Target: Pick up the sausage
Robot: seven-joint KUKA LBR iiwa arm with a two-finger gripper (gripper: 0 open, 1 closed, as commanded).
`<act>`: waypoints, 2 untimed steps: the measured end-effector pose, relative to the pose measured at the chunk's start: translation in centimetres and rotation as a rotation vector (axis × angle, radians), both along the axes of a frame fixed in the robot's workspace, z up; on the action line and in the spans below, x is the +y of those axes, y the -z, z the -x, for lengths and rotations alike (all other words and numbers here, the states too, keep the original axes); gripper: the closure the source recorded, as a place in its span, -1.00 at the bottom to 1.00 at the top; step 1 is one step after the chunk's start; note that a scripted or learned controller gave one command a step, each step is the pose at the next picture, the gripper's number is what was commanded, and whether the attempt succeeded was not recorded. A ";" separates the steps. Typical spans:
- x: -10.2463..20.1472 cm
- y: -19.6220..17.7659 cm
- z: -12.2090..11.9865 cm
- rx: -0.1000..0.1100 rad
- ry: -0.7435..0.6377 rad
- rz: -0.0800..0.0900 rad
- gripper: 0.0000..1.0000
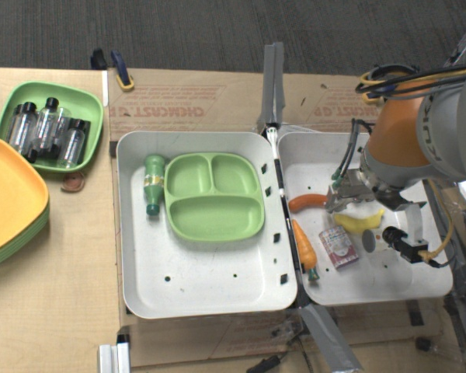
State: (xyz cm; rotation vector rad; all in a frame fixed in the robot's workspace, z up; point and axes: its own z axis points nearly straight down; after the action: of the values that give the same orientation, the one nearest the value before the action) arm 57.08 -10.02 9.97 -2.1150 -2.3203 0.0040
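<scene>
The sausage (306, 202) lies in the right bin (388, 286), near its left wall, long axis running roughly 9 to 3 o'clock. The gripper (338, 200) sits just at the sausage's 3 o'clock end, close to touching it; whether its fingers are open or closed cannot be told here, and nothing is visibly held.

To do the pick well, judging from this layout, the gripper should shift toward 9 o'clock until it is centred over the sausage's middle, straddling its short width, then descend and close.

The carrot (304, 245) lies at the sausage's 6 o'clock, and the banana (359, 222) at about 4 o'clock, so a sloppy descent may catch 1 of them.
</scene>
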 end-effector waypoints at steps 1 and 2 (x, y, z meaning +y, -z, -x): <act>0.5 0.9 -1.6 -0.002 0.134 0.001 1.00; -0.1 0.9 0.8 0.000 0.118 0.000 1.00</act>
State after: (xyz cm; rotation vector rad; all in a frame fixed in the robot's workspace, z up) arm 56.30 -10.14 9.11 -2.2488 -2.1914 0.0037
